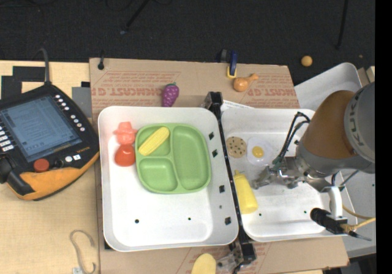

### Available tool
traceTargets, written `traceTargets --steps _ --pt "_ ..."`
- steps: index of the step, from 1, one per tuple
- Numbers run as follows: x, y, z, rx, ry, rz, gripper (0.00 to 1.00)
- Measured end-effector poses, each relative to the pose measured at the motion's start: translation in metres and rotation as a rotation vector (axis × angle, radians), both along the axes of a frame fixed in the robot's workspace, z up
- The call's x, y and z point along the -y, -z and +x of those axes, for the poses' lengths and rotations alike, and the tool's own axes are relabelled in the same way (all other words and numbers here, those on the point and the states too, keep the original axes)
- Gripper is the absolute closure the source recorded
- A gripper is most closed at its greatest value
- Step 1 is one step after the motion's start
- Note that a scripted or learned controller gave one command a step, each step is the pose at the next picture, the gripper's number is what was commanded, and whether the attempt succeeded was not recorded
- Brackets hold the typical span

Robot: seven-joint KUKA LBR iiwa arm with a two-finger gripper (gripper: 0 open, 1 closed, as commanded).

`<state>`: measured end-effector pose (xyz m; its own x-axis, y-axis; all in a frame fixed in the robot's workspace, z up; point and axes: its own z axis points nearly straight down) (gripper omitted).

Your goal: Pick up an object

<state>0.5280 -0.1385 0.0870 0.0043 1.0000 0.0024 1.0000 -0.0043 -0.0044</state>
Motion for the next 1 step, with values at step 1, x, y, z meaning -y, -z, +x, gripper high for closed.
traceTargets --steps 1 --pt "0.0028 -0.0111 -0.0004 0.001 0.009 0.0 1.0"
